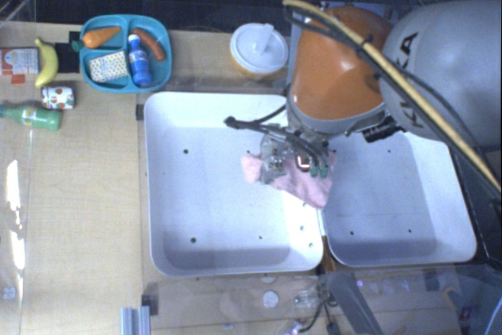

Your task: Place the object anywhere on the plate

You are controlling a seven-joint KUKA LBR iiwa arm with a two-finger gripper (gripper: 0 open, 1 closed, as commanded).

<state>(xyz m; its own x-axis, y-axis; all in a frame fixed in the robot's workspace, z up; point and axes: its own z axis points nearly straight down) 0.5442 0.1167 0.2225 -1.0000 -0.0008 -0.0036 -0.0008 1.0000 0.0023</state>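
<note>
Pale wood worktop [70,247] carries two shallow white bins side by side, the left bin [196,247] and the right bin [408,247], their inner rims touching near the middle. My arm [439,67] comes in from the right, its orange band [337,74] hanging over the far part of the seam between the bins. My hand [294,161] sits low over the right side of the left bin, directly on top of a pink cloth [306,184]; whether my fingers are apart, together or clamped on the cloth I cannot tell, since wrist and cables cover them. The cloth lies crumpled on the left bin's floor, close against its right wall. A black cable [251,121] trails left from my wrist.

Beyond the bins' far edge stands a white-lidded cup [259,49], just beside my wrist. Far left sits a blue divided plate [161,59] holding toy food, well apart from the cloth. Left of it lie a banana [47,63], a small can [57,97] and a green bottle [31,116]. Most of the left bin's floor is bare.
</note>
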